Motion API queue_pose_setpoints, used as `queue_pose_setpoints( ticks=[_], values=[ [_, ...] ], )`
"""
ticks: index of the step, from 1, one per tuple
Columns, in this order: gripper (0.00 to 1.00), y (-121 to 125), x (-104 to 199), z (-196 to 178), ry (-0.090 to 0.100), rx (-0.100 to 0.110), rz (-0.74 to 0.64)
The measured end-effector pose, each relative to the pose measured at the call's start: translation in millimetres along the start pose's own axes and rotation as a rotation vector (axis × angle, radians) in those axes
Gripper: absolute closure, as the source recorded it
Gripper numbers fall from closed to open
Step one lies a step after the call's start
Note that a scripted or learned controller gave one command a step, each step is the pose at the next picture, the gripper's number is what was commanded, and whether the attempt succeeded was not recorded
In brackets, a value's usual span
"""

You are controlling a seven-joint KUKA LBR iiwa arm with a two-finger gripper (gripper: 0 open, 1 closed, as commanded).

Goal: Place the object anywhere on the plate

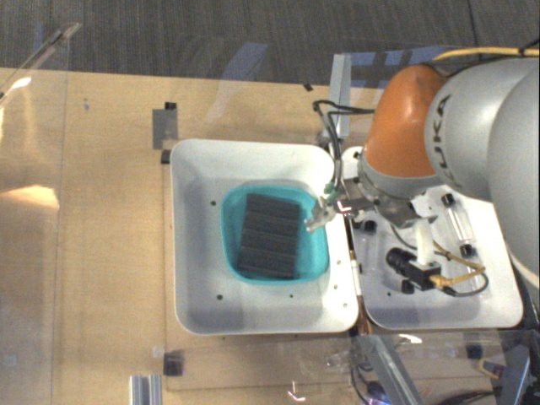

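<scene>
A teal square plate (316,256) lies in the left white bin (198,226). On it rests a dark grey ridged block (270,234), lying flat near the plate's middle, long side running front to back. My gripper (325,212) hangs at the plate's right edge, over the wall between the two bins, to the right of the block and apart from it. Nothing shows between its tips. The grey arm with its orange band (405,125) hides most of the gripper body.
The right white bin (498,306) sits under the arm. Black fittings and a yellow-orange cable (451,278) hang over it. Wooden bench (84,226) spreads to the left, with small black brackets (169,108) at the bin corners.
</scene>
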State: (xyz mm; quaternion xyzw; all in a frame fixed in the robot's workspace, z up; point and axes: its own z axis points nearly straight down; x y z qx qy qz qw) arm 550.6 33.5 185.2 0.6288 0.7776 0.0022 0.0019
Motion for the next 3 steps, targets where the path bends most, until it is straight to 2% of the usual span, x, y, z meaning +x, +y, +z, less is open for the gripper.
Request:
queue_pose_setpoints(
  ticks=[1, 2, 3],
  values=[
    [0.00, 6, -31, -22, -0.001, -0.001, 0.039],
    [0.00, 86, 15, 0, -0.001, 0.000, 0.068],
    [0.00, 55, -42, 0, -0.001, 0.000, 0.138]
  ],
)
